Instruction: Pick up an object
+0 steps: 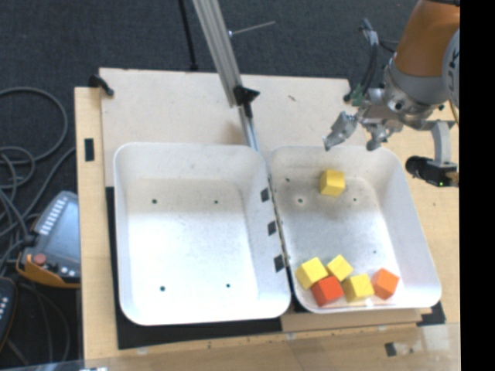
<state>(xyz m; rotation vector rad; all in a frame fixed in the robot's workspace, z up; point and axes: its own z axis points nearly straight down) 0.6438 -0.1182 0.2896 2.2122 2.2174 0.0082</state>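
Nothing's picked up yet; the jaws point(357, 135) hang spread open and bare over the far rim of the right bin point(410, 207); a lone yellow cube point(332, 182) sits just below them, untouched, so the whole grab is left.

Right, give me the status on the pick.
Nothing looks done: no block is between the fingers. The gripper is open, above the far rim of the right bin, near the lone yellow block. The other five blocks sit clustered at the bin's near edge. Left to do: descend, close on a block and lift.
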